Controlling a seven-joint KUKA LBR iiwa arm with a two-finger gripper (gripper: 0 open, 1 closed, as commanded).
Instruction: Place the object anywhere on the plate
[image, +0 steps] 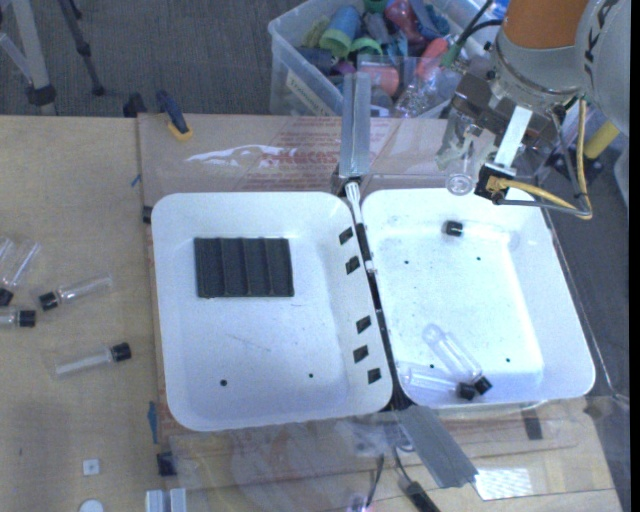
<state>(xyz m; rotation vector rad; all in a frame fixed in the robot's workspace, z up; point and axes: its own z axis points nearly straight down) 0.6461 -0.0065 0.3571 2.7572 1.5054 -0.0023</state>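
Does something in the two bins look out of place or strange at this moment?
Yes. A small black cap lies alone near the far edge of the right bin, apart from any vial. Two clear vials lie on their sides, close together, at that bin's near edge. The dark ribbed plate in the left bin sits square.

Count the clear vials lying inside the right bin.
2: one vial lies tilted near the right bin's front; another vial with a black cap lies along the front wall. Glare may hide others.
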